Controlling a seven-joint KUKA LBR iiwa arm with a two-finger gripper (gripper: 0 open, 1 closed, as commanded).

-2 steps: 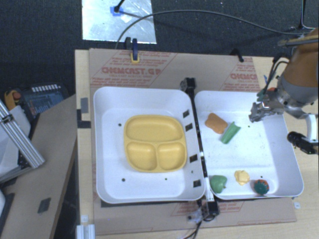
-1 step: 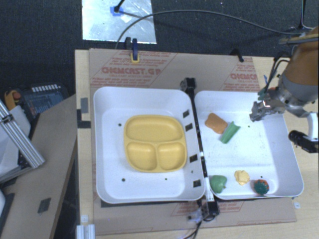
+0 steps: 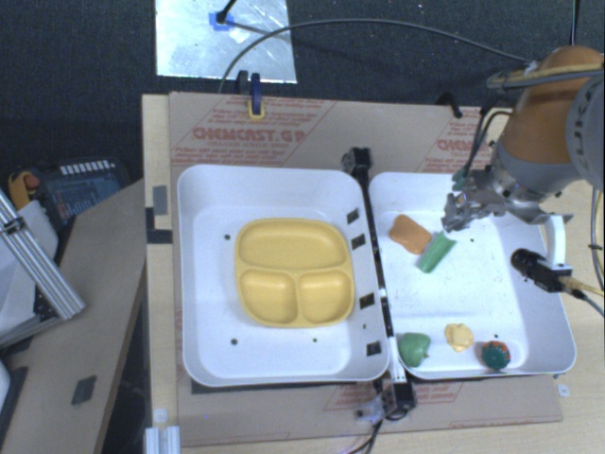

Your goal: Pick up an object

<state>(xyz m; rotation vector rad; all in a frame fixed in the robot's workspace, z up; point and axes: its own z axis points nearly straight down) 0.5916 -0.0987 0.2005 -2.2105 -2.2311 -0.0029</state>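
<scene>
Directly below my gripper (image 3: 458, 218), in the right bin (image 3: 539, 324): one green block (image 3: 435, 253), tilted, its upper end touching or just under my fingertips; whether they are apart, together or clamped on it I cannot tell. Just left of the gripper, against the block: one orange piece (image 3: 410, 234). Well toward the near rim from my tool: one green item (image 3: 413, 348) in the corner, one pale yellow item (image 3: 459, 336), one teal and red item (image 3: 495, 354). Far left of my tool, in the left bin (image 3: 203, 253): one yellow divided tray (image 3: 292, 270), three compartments. My orange band (image 3: 553, 74) sits above the wrist, over the right bin's far side.
</scene>
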